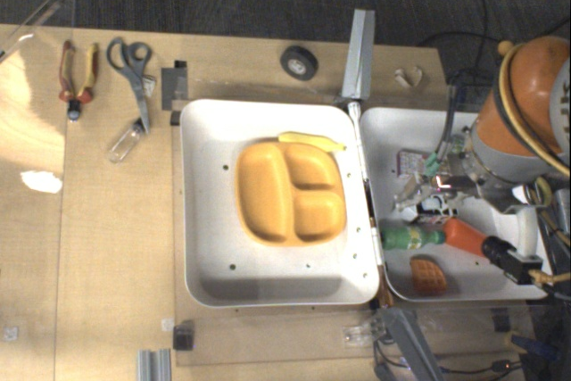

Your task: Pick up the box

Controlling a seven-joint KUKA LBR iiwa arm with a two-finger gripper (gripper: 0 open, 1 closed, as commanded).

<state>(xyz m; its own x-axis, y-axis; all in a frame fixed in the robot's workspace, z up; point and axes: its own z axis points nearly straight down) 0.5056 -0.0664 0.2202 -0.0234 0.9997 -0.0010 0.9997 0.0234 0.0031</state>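
Observation:
A small pale box (410, 163) with a pinkish printed face lies near the back left of the right bin (393, 125). My gripper (435, 194) hangs low over the middle of that bin, just right of and in front of the box. Wires and metal parts clutter the gripper's tip. The grey arm with its orange band (535, 94) comes in from the right and hides the bin's right part.
In front of the gripper lie a green bottle (412, 236), an orange carrot-like piece (464, 236) and a brown ridged item (428, 275). The left bin (205, 192) holds a yellow compartment tray (290, 192) with a thin yellow piece (310, 140) behind it. Scissors (134, 71), pliers (76, 76) and a tape roll (299, 62) lie on the bench.

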